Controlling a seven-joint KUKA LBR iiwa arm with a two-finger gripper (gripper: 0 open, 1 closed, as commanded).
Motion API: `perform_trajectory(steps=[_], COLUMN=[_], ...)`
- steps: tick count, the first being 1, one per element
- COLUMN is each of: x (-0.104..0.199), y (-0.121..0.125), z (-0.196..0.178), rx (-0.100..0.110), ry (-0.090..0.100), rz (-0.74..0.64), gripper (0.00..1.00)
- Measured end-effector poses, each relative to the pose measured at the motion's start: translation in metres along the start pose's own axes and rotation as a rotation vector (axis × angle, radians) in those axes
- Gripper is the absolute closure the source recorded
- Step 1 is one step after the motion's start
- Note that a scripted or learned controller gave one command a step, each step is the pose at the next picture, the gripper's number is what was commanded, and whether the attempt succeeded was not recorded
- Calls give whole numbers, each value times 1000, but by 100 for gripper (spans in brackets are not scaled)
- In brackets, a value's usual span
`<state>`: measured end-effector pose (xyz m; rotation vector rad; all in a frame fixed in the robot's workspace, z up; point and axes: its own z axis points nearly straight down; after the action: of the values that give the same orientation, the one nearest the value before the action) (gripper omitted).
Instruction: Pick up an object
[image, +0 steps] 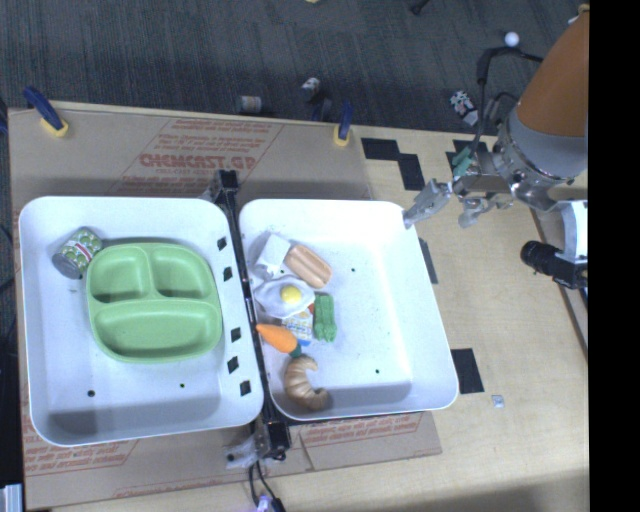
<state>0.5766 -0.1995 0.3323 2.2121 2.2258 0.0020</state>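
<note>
The right bin (400, 330) holds a cluster of toy food along its left side: a hot dog (307, 265), a fried egg (288, 296), a green vegetable (324, 317), an orange carrot (277, 337), a brown croissant (303, 383) and a white packet (268, 255). My gripper (447, 207) hangs over the bin's upper right corner, off to the right of the food. Its fingers are spread open, and nothing is between them.
The left bin (50, 400) carries a green divided plate (155, 300) and a small can (77, 250) at its upper left. Black clips (232, 290) line the seam between the bins. Blue clamps (344, 124) hold the cardboard at the back edge.
</note>
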Motion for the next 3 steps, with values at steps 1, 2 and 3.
perform_trajectory(steps=[1,2,3], x=[-11,-10,-11], y=[-28,-79,-78], z=[166,240,230], rx=[9,8,7], ry=[4,4,2], rz=[1,0,-4], gripper=[0,0,100])
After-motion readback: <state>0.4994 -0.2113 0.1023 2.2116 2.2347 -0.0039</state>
